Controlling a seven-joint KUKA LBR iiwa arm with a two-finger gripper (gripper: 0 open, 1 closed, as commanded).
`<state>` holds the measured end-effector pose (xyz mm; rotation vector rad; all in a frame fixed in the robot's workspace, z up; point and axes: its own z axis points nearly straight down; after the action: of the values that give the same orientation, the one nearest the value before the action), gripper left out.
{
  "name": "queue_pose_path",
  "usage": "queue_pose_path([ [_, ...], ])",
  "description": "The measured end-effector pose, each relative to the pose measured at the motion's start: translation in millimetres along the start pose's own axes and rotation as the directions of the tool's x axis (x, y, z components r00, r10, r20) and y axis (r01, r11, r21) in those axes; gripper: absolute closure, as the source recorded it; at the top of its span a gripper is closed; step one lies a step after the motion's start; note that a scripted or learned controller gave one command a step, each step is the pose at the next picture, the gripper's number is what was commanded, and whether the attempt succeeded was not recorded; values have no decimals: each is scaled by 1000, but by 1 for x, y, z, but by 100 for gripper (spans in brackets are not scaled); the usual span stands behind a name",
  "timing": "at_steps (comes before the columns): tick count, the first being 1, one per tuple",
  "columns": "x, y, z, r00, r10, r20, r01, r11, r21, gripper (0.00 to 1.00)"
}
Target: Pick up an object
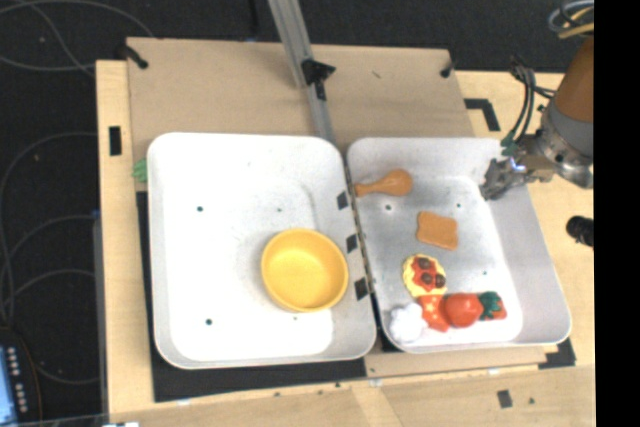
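Bowl (304,269) in left bin (200,185)

A robotics lab: a plywood desk (230,85) carries two white bins (200,185), a slanted aluminium mast (285,5) rises from it, loose cables (40,25) trail over dark flooring, and a robot arm (572,115) reaches in.

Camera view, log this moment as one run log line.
gripper: over right bin upper right edge, nothing seen held | right bin: drumstick, toast, tomato | left bin: yellow bowl
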<state>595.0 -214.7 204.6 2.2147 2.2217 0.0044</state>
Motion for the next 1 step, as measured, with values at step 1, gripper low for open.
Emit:
queue_pose_path([
  [1,41,-4,-6,1000,0,-2,0,1000,4,100],
])
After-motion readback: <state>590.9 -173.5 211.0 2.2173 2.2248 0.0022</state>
